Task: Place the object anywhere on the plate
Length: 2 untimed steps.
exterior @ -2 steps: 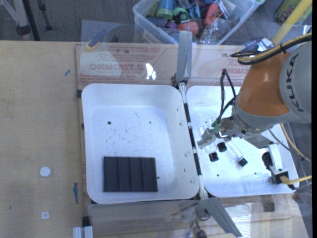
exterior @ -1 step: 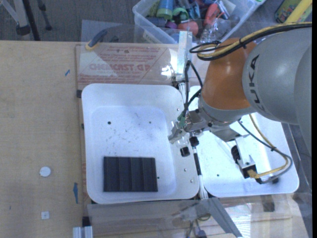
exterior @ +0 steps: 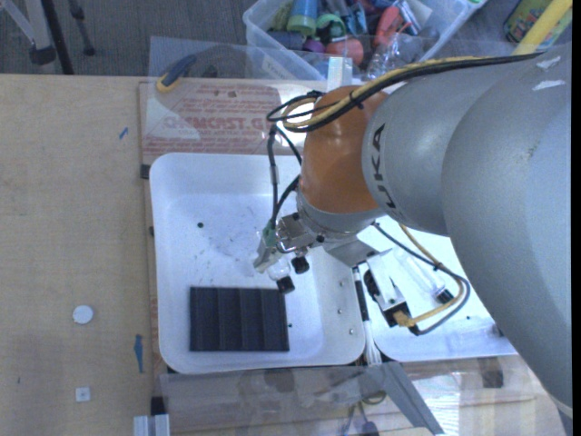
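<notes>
The gripper (exterior: 275, 260) hangs low over the middle of the left bin (exterior: 172, 189); I cannot tell whether it grips anything. The dark ridged plate (exterior: 238, 319) lies flat near the bin's front edge.

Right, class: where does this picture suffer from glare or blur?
Camera view: the big grey arm is near the lens and soft; the shallow white bin is bright and slightly washed out; the dark ribbed rectangular plate stays crisp; the hand is small and indistinct.
</notes>
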Each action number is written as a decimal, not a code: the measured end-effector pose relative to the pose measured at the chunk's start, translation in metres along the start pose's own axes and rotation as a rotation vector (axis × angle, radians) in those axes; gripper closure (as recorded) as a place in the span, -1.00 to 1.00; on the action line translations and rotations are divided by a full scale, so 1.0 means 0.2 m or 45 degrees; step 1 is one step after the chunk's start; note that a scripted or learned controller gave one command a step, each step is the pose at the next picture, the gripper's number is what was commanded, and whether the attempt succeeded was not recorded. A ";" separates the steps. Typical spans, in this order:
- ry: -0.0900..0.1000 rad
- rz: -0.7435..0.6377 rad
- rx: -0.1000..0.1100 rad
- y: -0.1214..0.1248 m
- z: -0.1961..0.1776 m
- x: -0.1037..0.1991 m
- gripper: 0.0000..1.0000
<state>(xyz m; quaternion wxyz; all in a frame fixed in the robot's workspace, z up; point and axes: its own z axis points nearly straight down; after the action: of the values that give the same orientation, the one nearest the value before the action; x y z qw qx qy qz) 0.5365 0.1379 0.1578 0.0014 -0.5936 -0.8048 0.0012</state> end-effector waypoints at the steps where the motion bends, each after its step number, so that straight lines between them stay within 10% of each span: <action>1: -0.001 0.100 0.002 -0.03 0.07 0.42 1.00; 2: -0.002 -0.022 -0.004 0.02 -0.41 0.40 1.00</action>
<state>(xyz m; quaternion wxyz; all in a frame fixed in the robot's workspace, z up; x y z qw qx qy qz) 0.5174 0.2155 0.2403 0.0000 -0.5867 -0.8098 0.0003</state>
